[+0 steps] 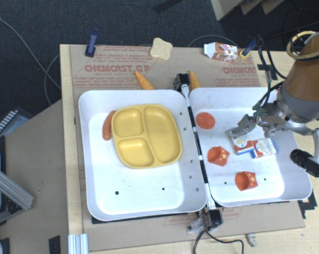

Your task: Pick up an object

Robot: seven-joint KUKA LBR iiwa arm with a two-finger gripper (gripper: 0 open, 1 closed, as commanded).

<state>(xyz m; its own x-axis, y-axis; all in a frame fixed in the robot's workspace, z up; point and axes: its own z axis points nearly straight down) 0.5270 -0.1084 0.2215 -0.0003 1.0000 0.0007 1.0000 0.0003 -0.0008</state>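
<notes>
1. Your gripper (248, 127) hangs low in the right bin (286, 187), its grey fingers spread apart with nothing between them, just above a small carton (253, 146).
2. I judge the step in hand to be the final descent. Bring the fingers straight down so they straddle the carton across its narrow side, then close; it lies flat, so a shallow grab would likely slip off.
3. The carton is white with red and blue print, lying near the middle of the right bin.
4. Nearby lie a red round piece (205, 120) and two red-orange blocks (218, 155) (246, 180); keep clear of them.
5. The left bin (143, 200) holds a yellow divided plate (147, 135) and a sausage (107, 126).
</notes>
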